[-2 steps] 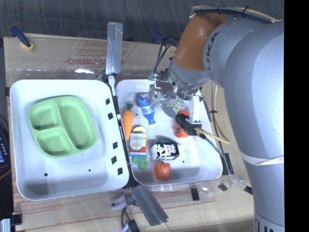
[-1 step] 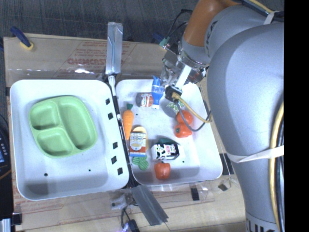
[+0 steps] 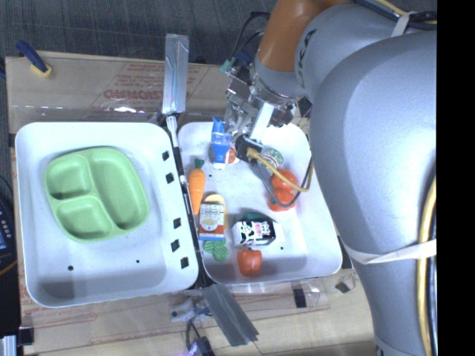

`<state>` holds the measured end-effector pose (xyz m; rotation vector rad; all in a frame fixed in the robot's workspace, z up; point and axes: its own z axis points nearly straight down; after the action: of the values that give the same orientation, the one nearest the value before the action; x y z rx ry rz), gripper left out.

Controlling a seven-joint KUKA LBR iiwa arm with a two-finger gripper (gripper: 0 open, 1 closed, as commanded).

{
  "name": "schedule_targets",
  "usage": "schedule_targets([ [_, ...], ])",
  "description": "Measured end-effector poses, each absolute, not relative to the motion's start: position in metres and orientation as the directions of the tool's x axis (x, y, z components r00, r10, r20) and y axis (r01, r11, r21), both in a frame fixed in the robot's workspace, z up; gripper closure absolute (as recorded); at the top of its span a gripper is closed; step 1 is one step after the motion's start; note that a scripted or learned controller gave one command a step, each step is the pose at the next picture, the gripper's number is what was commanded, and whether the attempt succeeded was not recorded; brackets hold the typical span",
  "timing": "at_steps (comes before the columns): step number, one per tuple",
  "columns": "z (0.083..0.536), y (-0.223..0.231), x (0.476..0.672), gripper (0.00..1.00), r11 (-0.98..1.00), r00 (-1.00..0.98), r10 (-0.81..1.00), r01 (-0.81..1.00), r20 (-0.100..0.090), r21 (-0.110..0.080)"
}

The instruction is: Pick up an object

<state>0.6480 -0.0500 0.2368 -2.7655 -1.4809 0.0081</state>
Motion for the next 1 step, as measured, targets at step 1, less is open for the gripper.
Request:
schedule_targets([
  [1,0.2207,-0.1076,0.6563,1.00,-0.495,0.495,0.869,0.869,-0.001,-0.003],
])
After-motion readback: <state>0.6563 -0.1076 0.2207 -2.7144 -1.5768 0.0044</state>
